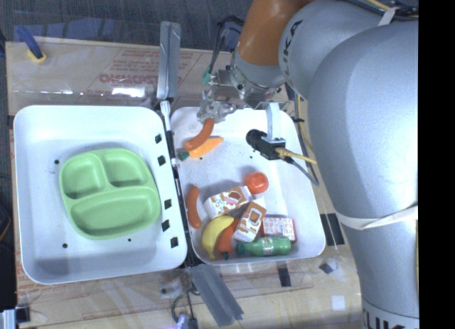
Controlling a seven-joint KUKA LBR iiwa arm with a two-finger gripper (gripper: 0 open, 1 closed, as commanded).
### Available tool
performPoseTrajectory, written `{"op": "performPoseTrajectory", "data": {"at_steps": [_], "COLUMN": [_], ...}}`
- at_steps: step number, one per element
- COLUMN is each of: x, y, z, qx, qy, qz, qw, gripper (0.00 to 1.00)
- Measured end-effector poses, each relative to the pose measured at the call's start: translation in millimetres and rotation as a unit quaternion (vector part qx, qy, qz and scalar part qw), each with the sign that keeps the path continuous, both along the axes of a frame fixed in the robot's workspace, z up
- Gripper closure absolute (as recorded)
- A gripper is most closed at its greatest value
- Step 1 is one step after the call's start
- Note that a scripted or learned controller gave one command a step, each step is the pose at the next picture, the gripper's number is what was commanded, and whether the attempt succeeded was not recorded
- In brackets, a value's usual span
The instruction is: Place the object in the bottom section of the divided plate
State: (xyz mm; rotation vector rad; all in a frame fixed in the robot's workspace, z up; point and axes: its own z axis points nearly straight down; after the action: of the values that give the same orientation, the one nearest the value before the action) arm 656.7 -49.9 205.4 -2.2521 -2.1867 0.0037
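Currently at pick stage: claw sits low at far end of right bin, just above sausage and carrot; grip state cannot tell. Green divided plate waits in left bin. Next: secure, lift, carry left.

Divided plate lies open in left bin; food crowds right bin.
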Motion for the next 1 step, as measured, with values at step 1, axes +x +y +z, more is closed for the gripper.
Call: {"op": "performPoseTrajectory", "data": {"at_steps": [1], "x": [-62.6], "y": [51.8], "z": [-14.2], "qx": [0.0002], "qy": [0.0], "qz": [0.059], "qw": [0.9983], "gripper": [1.0]}}
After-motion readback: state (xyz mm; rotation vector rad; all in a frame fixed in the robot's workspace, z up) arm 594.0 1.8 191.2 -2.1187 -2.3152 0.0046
